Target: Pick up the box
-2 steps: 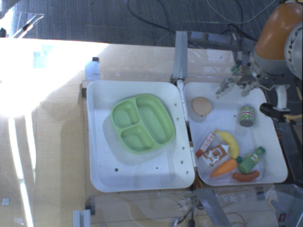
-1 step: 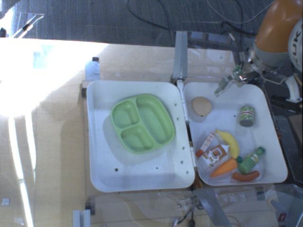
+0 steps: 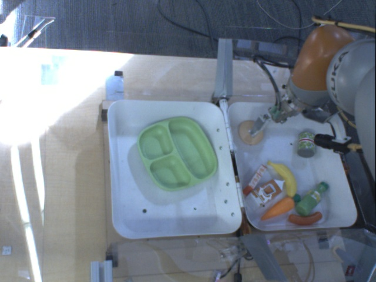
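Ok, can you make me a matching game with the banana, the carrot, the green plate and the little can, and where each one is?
Things:
1. banana
2. carrot
3. green plate
4. can

Places:
A. alone in the left bin
B. right bin, near its upper right
C. just right of the box
D. just below the box

Pairs: 1-C, 2-D, 3-A, 4-B

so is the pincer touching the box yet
Apart. The camera view shows the pincer at the right bin's top edge, with bare white floor between it and the box.
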